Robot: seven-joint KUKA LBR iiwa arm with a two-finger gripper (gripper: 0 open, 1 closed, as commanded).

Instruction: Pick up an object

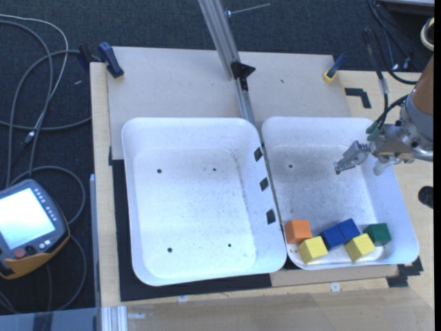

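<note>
We see the tool [363,158] poised over the upper right part of the right bin [406,216], close to that bin's right wall; its two fingers stand parted in a moderate gap, with nothing between them. The candidate objects lie clustered along the bin's near edge, well apart from the tool: an orange block [298,230] at the left, touching the yellow block [313,249] just below it; a blue block [340,232] in the middle; a second yellow block [360,247] beside it; and a green block [377,234] nearest the right corner. The blocks press against the near rim, so little room remains on that side, whereas the bin floor above them lies open up to the tool. The left bin [138,185] meets the right along a shared divide marked by small dark clips [263,183]. A slanted metal pole [219,33] crosses the counter [172,81] behind the bins. The arm [422,109] is cut off at the right edge, and we cannot make out the wrist's detail.
</note>
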